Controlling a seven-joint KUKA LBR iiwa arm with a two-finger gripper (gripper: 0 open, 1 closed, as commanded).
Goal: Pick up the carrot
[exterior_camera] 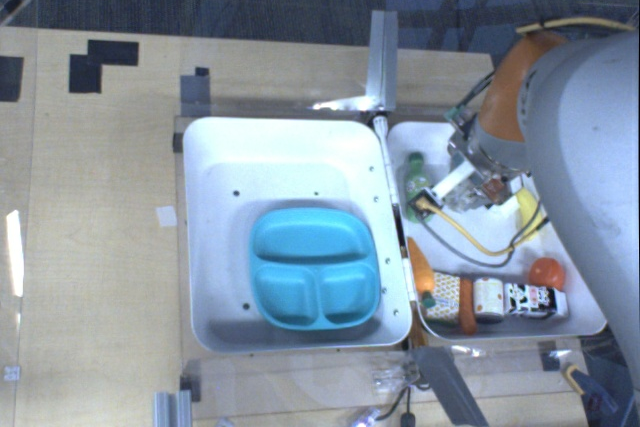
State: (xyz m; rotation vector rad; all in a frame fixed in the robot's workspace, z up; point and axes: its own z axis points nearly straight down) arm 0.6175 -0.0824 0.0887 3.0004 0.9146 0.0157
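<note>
The hand hangs low in the far part of the right bin; the arm hides how open it is. The carrot lies apart, against the bin's left wall.

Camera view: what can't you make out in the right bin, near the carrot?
All in the camera view:
- right bin: its right side is hidden under the arm.
- carrot: lower end sits by small packs; contact too small to tell.
- yellow thing: partly behind the arm, cannot be named.
- green thing: too blurred and small to name.
</note>
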